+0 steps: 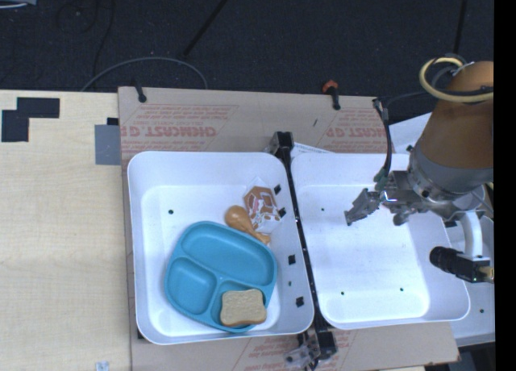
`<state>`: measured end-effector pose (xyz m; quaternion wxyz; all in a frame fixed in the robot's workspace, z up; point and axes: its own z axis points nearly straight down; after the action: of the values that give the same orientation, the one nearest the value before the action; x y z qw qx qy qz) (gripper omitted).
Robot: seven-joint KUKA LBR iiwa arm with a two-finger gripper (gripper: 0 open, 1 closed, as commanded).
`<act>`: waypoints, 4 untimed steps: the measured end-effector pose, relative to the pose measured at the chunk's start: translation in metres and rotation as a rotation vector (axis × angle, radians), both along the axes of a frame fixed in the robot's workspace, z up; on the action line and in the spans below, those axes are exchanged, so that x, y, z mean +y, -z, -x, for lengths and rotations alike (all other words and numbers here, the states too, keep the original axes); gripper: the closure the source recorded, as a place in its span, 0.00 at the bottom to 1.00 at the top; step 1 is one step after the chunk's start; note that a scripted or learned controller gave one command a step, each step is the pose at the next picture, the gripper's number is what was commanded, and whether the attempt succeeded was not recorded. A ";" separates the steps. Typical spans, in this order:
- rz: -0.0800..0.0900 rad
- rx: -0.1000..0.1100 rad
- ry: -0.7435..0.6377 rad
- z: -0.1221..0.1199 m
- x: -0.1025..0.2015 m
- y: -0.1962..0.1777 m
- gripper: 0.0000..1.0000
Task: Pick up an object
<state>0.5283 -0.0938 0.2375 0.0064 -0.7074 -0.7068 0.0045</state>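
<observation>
Robot lab: taped cardboard (242, 123), loose cables (145, 63).

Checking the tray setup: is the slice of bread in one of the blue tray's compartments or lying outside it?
In. The bread slice lies in the blue tray's compartment nearest the camera.

Items you could not fully read, operator:

1. Arm (459, 131): cut off past the view's right side; only the orange band and the grey wrist showed.
2. Tool (361, 206): small and dark over the right bin (371, 297); you could not tell how its fingers stood.
3. Wrapped packet (263, 204): print too small to read.
4. Tan piece (243, 221) beside the packet: its lower end was hidden behind the blue tray's (193, 281) rim.
5. Clamp (310, 349) at the bins' near end: cut off by the bottom edge.
6. Table (56, 240): ran out past the left edge.
</observation>
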 end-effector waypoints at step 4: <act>0.002 -0.011 0.000 -0.006 -0.002 0.152 0.00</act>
<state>0.5339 -0.0955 0.0851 0.0020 -0.7073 -0.7069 0.0013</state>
